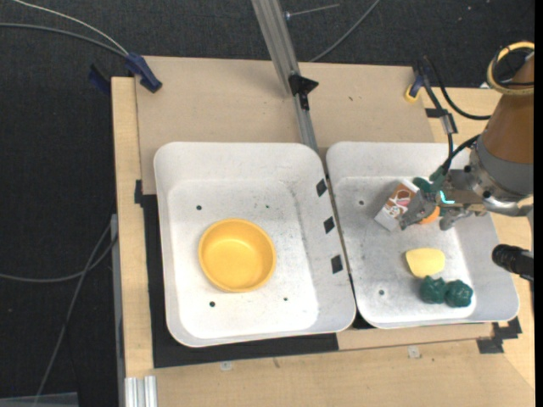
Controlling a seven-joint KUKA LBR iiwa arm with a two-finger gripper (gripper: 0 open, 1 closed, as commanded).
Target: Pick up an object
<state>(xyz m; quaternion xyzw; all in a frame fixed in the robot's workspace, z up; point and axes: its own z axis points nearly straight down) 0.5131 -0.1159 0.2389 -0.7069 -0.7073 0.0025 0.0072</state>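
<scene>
Lying at the left of the frame, a yellow bowl [237, 254] is seen alone in the left bin [182, 172], on a wooden tabletop [221, 100]. Right of centre, in the right bin [356, 164], a small white box [396, 208] with a coloured printed face rests just left of the gripper [428, 213], with something orange [431, 214] tucked close beside it under the gripper. Whether the jaws are spread or pressed together cannot be told, since the wrist and dark fittings cover them. Below, toward the lower right, a pale yellow lump [424, 262] and a dark green knobbly object [446, 292] lie near each other, apart from the gripper.

The box is judged the likely target. It appears tilted on an edge and pressed against the orange piece, so a closing grip could be deflected, pushing the box away toward the bin's middle rather than catching it. Two things could also be caught at once and one dropped on lifting. The box looks light, stiff and smooth-sided, so slipping is a risk if only a corner is caught.
</scene>
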